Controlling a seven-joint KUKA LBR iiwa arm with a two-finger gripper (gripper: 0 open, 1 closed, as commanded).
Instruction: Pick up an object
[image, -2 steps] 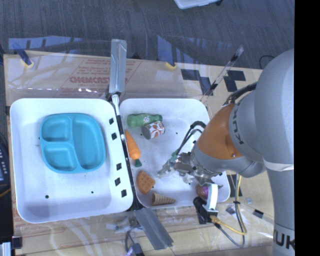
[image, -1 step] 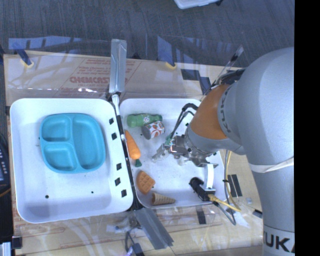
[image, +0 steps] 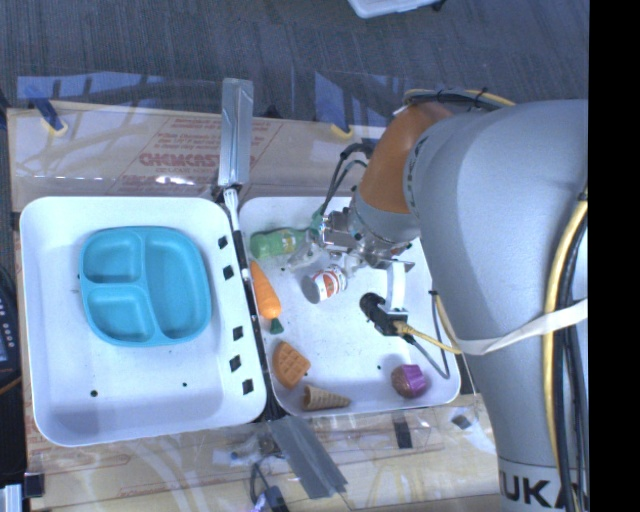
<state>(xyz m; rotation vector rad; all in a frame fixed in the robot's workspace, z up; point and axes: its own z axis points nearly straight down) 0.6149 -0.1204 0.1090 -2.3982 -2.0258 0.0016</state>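
My gripper (image: 338, 262) hangs over the upper middle of the right bin (image: 350, 350), under the orange-banded wrist. Just below it, and touching or nearly touching it, lies a small white and red can (image: 322, 286); whether the can is held I cannot tell. A green bottle (image: 272, 242) lies to the gripper's left near the bin's top left corner. An orange carrot (image: 265, 290) rests along the left wall. Lower down are a tan waffle piece (image: 290, 363), an ice cream cone (image: 325, 399) and a purple object (image: 409, 380).
The left bin (image: 60, 380) holds a blue divided plate (image: 145, 285). A black connector with a yellow cable (image: 382, 314) hangs from the arm at the right bin's right side. The arm's grey body covers the bench's right side.
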